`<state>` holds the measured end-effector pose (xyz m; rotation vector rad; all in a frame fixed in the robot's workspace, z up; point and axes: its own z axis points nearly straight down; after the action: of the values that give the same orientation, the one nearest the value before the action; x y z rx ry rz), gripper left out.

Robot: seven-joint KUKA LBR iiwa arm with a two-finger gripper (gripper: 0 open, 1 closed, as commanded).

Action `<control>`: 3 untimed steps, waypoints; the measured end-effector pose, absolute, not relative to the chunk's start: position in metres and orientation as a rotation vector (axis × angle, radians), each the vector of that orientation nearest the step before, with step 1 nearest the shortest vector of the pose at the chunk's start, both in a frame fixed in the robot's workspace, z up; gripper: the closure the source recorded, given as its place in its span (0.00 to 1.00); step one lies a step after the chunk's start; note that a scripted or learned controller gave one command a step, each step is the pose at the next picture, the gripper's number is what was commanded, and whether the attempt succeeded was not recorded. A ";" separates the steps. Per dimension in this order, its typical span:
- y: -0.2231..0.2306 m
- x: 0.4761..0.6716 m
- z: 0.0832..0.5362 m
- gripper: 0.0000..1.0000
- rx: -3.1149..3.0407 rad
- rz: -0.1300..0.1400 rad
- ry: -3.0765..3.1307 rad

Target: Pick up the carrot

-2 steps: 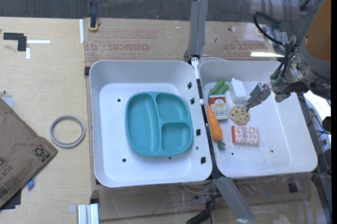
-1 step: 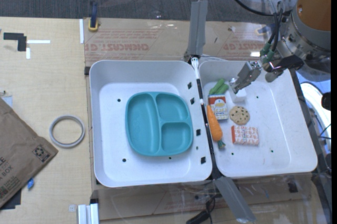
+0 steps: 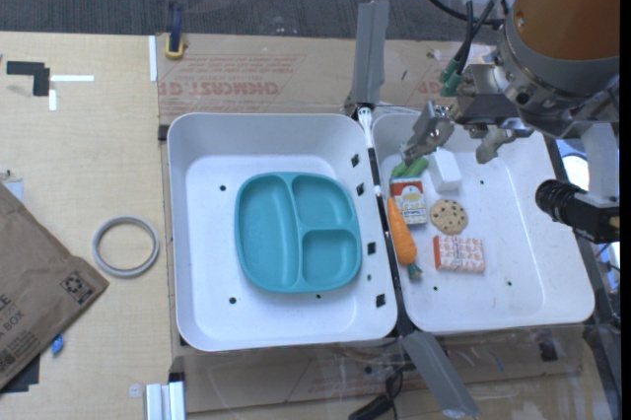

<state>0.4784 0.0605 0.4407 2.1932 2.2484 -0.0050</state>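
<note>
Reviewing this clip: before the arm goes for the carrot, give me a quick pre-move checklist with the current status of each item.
1. Carrot in sight, in the right bin: ok.
2. Carrot uncovered from above: ok, nothing lies on it.
3. Room around the carrot: not ok. It lies along the bin's left wall, with the small carton close at its upper end.
4. Gripper free of any load: ok, nothing shows between its fingers.
5. Gripper lined up over the carrot: not ok. It sits up and to the right of it, near the white block.
6. Neighbours apart from the carrot: ok for the cookie and the red-and-white packet.
</note>
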 end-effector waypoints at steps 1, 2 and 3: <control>0.098 0.478 0.441 0.00 2.226 -0.006 2.216; 0.059 0.482 0.441 0.00 2.468 -0.006 1.943; 0.009 0.478 0.422 0.00 2.568 -0.008 1.810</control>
<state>0.4784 0.0091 0.4216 2.5684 1.8103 -0.0083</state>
